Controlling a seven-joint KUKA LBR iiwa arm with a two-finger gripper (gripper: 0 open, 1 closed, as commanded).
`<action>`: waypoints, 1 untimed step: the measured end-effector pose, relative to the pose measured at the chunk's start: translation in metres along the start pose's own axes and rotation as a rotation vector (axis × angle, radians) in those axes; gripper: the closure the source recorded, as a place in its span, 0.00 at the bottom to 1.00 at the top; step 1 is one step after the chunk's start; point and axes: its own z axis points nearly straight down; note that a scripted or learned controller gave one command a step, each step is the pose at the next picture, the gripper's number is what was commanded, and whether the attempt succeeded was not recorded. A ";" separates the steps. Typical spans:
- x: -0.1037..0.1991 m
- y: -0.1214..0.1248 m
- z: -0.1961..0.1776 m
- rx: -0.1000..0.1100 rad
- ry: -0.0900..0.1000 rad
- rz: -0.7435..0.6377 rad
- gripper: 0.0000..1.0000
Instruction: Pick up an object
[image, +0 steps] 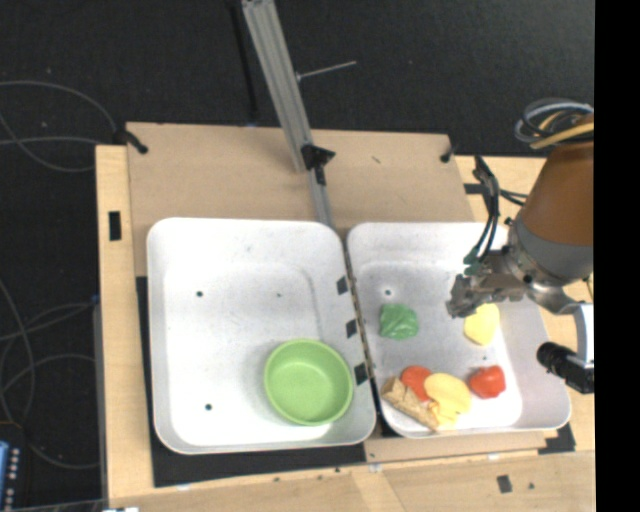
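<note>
The pale yellow, roundish plastic piece (482, 325) lay in the right shallow white bin (420, 255), just below and touching the dark grey two-finger gripper (470, 298); its slightly longer axis ran roughly up and down the view, tilting a little to the left at the bottom. Whether the jaws were open or closed could not be told, since they were a dark blur against the bin floor. The grey arm with its orange band (562, 200) reached in from the right, hanging over the bin's right-hand portion. Near the bin's middle sat a small green leafy-looking lump (398, 322), apart from the yellow piece. Along the near edge clustered a red rounded piece (487, 381), a larger yellow lumpy piece (449, 393), an orange-red piece (415, 381) and a tan wedge (408, 403), the last three touching one another. The upper left part of that bin's floor was open room. The left shallow white bin (200, 270) held a light green round plastic bowl (308, 382) near its lower right corner, close to the wall between the bins. Both bins rested on a tan wooden bench (220, 170), with a slanted grey metal rail (283, 90) crossing above and dark floor with loose cables (40, 130) around.
</note>
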 end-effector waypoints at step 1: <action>0.052 0.005 0.014 0.007 0.001 -0.001 1.00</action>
